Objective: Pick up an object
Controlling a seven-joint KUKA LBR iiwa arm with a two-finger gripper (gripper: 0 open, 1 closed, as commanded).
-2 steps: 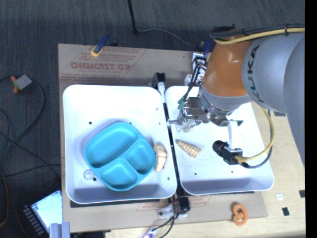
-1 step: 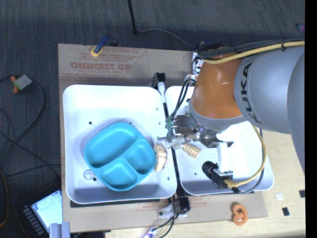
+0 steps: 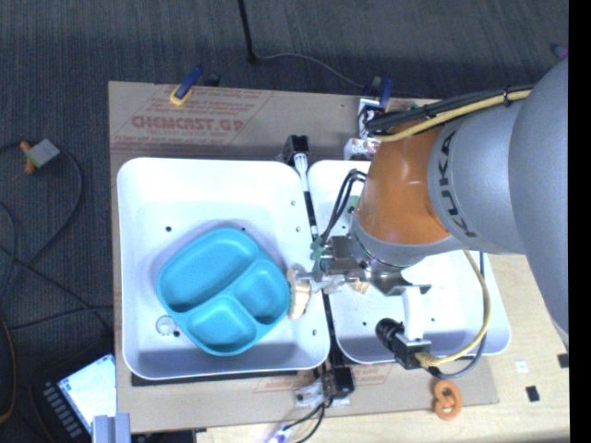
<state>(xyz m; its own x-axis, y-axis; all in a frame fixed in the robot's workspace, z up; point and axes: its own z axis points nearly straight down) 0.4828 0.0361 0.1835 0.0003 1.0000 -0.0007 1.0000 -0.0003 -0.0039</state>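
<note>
Likely target: small pale object [image 3: 299, 295], centre of the frame, at the right wall of the left bin [image 3: 148, 201], touching the right rim of the blue divided dish [image 3: 222, 289]. Too small to identify.

Gripper [image 3: 325, 273] sits over the ridge between the two bins, just beside the pale object. Cannot tell whether it is spread or closed; wrist hardware hides it. No grasp confirmed.

Risks, as judged:
- Object is wedged between dish rim and bin wall, so there is little room to close on it. A descent could strike the wall or the ridge instead.
- Gripper could catch the dish rim and drag or tip the dish.
- Small object may slip out on lift.

Containers:
- Left bin: blue dish, lower centre, its compartments look bare; pale object; small clear ring [image 3: 165, 325] at the dish's lower left.
- Right bin [image 3: 462, 330]: largely covered by the arm [image 3: 416, 192]; contents undetermined.
</note>
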